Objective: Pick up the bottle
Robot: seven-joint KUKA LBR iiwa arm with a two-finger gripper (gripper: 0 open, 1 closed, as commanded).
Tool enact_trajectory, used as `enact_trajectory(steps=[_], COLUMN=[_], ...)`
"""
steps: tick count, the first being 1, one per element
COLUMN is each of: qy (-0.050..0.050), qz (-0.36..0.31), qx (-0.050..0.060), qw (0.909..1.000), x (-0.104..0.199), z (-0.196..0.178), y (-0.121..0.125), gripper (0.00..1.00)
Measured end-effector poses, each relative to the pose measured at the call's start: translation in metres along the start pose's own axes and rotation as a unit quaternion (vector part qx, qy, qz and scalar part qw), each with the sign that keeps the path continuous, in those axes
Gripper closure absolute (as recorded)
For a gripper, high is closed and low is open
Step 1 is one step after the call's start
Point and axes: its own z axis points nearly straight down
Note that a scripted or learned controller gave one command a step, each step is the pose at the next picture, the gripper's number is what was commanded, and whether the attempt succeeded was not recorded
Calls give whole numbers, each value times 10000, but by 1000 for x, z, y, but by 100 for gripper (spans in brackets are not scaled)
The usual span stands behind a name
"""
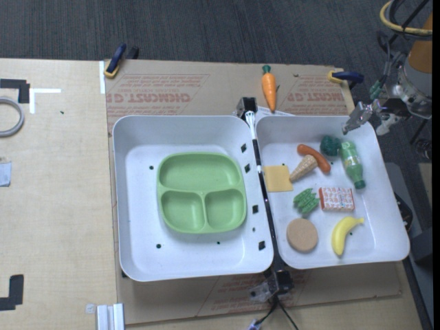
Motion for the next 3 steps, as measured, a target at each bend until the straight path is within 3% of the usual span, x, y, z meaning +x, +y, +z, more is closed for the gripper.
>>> enact_trajectory(steps=[1, 2, 3], qy=[114, 32, -1], qz=[2365, 2364, 2947], qx=[68, 19, 6], qw=[9715, 9716, 9556], x=[-4, -11, 18], z=[127, 116, -2], y=[-16, -17, -73], gripper=[0, 100, 100])
